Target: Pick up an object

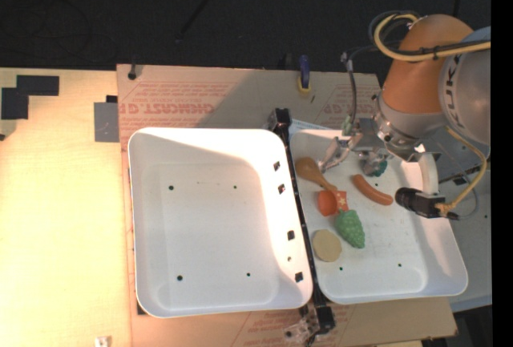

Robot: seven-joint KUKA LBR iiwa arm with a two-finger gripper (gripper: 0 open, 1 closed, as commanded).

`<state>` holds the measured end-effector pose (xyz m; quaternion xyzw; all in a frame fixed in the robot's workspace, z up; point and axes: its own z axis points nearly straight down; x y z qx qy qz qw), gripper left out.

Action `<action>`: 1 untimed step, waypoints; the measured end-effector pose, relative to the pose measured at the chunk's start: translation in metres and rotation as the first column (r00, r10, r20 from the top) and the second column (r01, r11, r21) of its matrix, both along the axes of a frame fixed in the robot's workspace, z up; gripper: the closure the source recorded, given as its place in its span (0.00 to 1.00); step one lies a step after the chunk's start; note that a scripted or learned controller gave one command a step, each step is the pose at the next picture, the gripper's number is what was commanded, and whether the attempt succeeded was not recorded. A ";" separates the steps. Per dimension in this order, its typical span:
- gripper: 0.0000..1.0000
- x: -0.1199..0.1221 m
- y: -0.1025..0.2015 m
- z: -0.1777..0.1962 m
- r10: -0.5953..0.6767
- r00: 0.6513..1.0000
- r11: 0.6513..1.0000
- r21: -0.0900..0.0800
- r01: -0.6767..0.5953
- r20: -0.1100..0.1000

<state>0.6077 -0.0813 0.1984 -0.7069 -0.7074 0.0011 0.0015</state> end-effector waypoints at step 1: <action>0.00 0.009 0.044 0.184 0.004 1.000 1.000 -0.001 -0.004 0.021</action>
